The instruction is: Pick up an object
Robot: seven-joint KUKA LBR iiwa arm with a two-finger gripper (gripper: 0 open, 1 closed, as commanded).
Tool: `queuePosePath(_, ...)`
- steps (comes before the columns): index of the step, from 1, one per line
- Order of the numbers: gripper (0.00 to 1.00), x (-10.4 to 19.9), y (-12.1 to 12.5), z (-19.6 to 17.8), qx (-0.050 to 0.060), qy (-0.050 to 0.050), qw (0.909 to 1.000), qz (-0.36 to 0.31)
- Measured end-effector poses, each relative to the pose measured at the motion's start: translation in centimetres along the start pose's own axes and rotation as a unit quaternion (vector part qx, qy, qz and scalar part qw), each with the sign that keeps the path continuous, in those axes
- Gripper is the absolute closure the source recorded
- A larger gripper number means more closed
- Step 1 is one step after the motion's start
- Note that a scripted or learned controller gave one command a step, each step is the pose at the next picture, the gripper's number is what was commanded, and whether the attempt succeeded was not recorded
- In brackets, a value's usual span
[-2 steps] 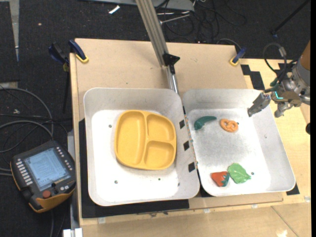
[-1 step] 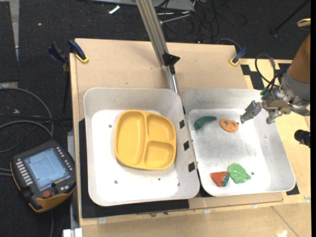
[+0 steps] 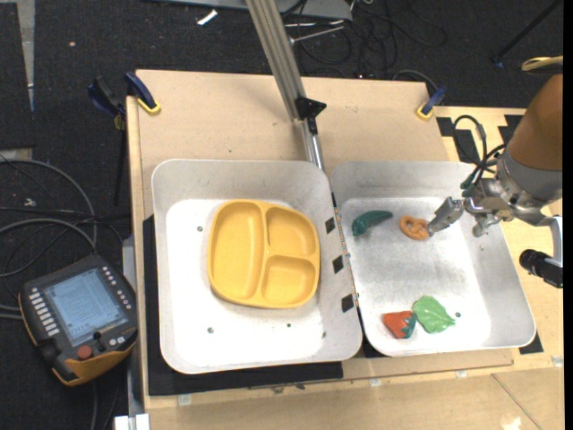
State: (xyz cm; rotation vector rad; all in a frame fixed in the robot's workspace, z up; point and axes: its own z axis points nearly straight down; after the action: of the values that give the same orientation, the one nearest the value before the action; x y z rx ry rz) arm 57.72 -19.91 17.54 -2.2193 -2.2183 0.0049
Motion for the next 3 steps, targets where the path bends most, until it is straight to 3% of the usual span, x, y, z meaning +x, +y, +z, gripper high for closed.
queuePosePath(1, 0.0, 0.5, -0.9, 6.0, 0.001, 0.001, 1.0, 0.0)
queuePosePath(2, 1.0, 0.4, -0.7, 4.6, -0.003, -0.001, 1.0, 0.0)
queuePosePath(3, 1.0, 0.1, 0.5, -0.7, -0.006, -0.001, 1.0, -0.001)
